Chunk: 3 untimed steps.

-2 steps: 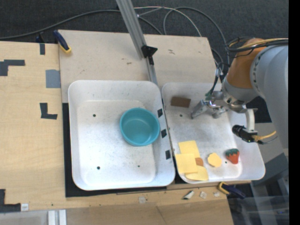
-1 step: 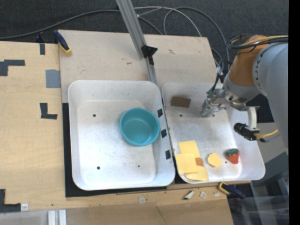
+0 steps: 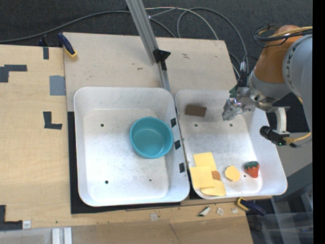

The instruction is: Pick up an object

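- Jaws: whether they stand apart or together cannot be told; the gripper (image 3: pixel 231 111) is seen small and from above, and nothing is seen held in it.
- The gripper is placed over the upper right part of the right bin (image 3: pixel 264 136), near its far rim, with the grey arm (image 3: pixel 284 70) and its orange band reaching in from the right.
- Nearest candidate: a brown block (image 3: pixel 195 110) is found lying flat on the bin floor to the left of the gripper, near it but apart from it.
- Along the near side of the same bin, yellow flat pieces (image 3: pixel 205 174) are seen stacked and overlapping, with a small brown piece (image 3: pixel 216 175) touching their right edge.
- A round orange-yellow piece (image 3: pixel 232 174) lies just beside those, and a red strawberry-like toy with a green top (image 3: pixel 252 169) lies just to its right.
- In the left bin (image 3: pixel 91 136), a teal bowl (image 3: pixel 151 137) is seen upright, right of centre.
- Both bins are set side by side on a pale wooden bench (image 3: pixel 30 136).
- A slanted metal rail (image 3: pixel 144 27) crosses the far side of the bench, and cables (image 3: pixel 203 17) trail behind it.
- A yellow and blue clamp (image 3: pixel 67 46) is noted at the far left corner of the board.
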Available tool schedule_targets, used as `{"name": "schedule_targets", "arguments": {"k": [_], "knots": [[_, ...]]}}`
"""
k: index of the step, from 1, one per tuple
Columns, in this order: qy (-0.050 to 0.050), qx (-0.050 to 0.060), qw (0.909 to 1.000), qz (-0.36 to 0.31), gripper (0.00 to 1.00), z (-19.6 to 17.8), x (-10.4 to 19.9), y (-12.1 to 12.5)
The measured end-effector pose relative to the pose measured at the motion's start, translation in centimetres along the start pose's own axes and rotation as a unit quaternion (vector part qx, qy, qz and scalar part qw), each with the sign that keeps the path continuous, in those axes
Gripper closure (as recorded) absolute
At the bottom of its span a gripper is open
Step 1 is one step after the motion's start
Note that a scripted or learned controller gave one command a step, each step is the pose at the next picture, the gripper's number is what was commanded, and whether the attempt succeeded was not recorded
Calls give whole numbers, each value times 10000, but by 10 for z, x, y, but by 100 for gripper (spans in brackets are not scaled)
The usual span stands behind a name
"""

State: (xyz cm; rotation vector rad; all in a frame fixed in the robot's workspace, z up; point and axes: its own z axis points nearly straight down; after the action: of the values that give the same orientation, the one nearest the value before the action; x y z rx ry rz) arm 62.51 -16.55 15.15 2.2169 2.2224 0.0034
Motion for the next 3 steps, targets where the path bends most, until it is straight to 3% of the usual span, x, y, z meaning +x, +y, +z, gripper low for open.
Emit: {"name": "schedule_targets", "arguments": {"k": [2, 3], "knots": [[-2, 1, 10000, 2, 100, -84, 10, 3], [13, 15, 10000, -22, 100, -92, 66, 8]]}}
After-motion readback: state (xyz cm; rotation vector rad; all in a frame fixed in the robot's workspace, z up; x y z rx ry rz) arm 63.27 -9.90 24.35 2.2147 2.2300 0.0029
